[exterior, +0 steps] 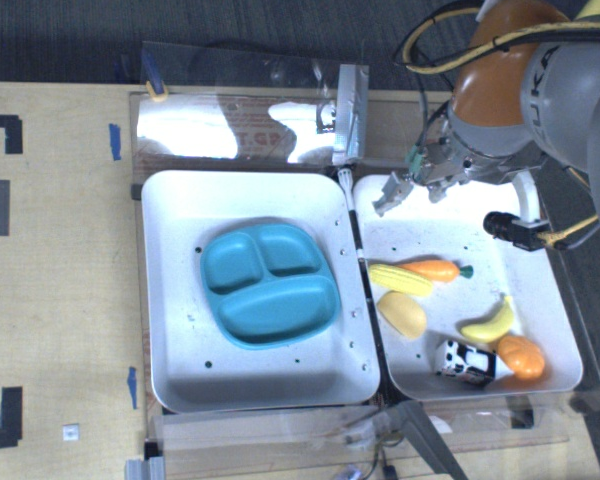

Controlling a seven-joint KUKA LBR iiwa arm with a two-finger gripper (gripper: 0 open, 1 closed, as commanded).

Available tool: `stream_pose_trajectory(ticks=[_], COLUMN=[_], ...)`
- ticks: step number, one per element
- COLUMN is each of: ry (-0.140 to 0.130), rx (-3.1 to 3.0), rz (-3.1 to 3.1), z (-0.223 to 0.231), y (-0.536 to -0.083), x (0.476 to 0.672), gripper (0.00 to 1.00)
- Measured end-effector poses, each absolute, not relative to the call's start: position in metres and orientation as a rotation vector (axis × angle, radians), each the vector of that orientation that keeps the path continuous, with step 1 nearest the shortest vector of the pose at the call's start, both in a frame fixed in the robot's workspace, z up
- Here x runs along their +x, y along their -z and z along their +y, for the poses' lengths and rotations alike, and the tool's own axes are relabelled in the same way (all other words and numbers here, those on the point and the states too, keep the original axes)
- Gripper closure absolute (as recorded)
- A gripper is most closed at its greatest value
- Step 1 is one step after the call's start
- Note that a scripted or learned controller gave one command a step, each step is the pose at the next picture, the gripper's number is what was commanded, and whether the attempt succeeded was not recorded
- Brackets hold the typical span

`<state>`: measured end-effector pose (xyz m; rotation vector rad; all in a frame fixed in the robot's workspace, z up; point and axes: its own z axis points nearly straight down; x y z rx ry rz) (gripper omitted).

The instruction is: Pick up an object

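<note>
Black-and-white toy cow (467,361) at right bin's (560,298) near edge, banana (489,321) beside it, tool (417,180) hovering above far corner, fingers spread, holding nothing.

Two bins sit side by side on the table (50,298). The left bin (170,348) holds a divided plate (268,283). The right bin (550,298) holds a carrot (432,269), corn (400,280), banana (489,323) and toy cow (467,361), with the claw (412,186) above its far end.

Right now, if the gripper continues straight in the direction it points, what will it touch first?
The gripper points down and toward the left bin. Going straight on, it would probably first meet the bare floor of the right bin near the divider, above the corn. Depth is unclear from this view.
</note>
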<state>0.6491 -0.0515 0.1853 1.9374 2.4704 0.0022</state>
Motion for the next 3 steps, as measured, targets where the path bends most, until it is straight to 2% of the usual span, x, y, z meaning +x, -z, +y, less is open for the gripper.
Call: stream_pose_trajectory(ticks=[1, 2, 3], ry=[0.009, -0.005, -0.011], rx=[1.933, 1.847, 1.844], rz=[2.484, 2.535, 2.529], z=[-0.102, -0.109, -0.109], y=[-0.111, -0.087, -0.100], x=[0.612, 0.587, 0.589], gripper=[0.00, 0.00, 1.00])
